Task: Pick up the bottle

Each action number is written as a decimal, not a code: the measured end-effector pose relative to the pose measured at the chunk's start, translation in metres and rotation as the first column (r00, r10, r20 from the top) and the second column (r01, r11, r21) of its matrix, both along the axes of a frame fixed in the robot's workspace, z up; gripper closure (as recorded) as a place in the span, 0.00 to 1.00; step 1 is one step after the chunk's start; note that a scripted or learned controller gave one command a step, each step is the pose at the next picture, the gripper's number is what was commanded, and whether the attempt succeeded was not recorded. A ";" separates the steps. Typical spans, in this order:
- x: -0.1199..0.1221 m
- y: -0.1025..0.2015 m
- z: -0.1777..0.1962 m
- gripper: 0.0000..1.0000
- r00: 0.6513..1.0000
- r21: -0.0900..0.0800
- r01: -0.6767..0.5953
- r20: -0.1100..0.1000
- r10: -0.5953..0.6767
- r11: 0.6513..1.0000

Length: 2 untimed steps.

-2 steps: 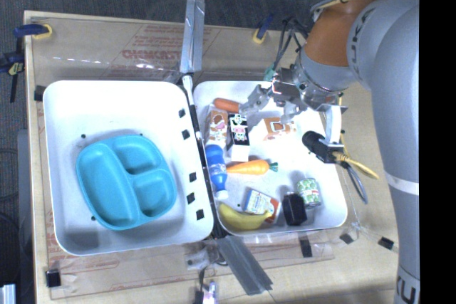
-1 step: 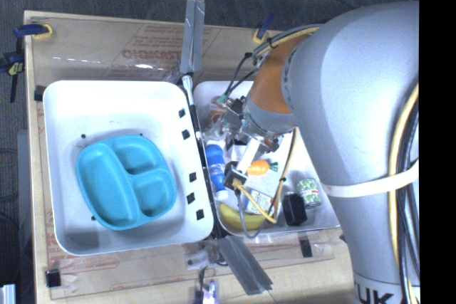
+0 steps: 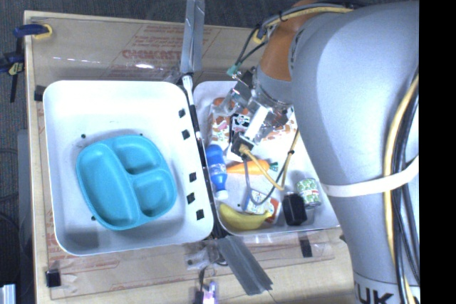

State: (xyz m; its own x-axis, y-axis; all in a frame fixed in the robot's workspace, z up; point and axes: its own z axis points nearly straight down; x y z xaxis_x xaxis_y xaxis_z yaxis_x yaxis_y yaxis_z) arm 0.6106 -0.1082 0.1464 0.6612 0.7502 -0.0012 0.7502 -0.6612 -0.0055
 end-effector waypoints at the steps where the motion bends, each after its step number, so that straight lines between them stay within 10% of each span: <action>1: 0.019 -0.001 0.029 0.00 0.973 0.000 -0.233 0.001 0.233 0.973; 2: 0.010 0.002 -0.033 0.00 0.975 -0.008 -0.221 0.022 0.221 0.975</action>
